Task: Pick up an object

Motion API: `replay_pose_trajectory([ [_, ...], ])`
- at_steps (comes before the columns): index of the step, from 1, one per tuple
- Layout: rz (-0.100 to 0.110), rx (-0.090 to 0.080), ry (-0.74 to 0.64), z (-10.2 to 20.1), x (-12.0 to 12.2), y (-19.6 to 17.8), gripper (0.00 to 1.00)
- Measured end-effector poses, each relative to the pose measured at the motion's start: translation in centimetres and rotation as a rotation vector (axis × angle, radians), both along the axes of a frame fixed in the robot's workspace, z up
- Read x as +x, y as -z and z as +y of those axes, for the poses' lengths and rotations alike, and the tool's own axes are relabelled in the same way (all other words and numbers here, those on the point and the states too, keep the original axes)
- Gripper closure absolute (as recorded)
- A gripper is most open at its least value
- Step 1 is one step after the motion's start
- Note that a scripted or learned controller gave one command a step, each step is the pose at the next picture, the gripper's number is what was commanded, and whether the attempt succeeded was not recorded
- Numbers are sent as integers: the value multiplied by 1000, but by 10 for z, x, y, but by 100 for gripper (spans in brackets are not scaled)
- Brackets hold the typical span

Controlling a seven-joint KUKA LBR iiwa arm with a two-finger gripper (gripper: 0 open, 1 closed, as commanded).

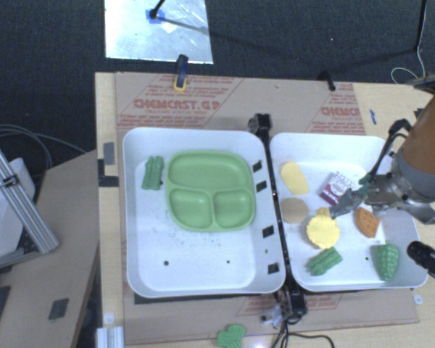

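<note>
The right bin (362,147) holds several toy foods. A pale yellow oblong piece (294,177) lies at its left, with a tan round piece (294,209) below it. A yellow round piece (322,231) and a green piece (323,260) sit toward the front. A purple and white packet (336,186) lies mid-bin, an orange piece (367,222) to its right, and a green ridged piece (386,260) at the front right. My gripper (350,202) hangs low between the packet and the orange piece, just above the yellow round piece.
The left bin (134,216) holds a green divided plate (209,191) and a green bundle (153,172). A black divider (273,209) joins the bins. A small green item (230,335) lies on the bench in front. The arm's body (428,158) overhangs the right bin's right side.
</note>
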State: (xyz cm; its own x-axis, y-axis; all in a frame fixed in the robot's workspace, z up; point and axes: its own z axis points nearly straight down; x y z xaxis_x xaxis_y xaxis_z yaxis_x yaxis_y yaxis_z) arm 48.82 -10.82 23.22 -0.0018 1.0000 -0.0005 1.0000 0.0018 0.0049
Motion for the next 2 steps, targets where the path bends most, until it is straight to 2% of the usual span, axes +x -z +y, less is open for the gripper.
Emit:
replay_pose_trajectory([
  [1,6,1,-1,14,-2,36,0],
  [2,0,0,-1,13,0,23,100],
])
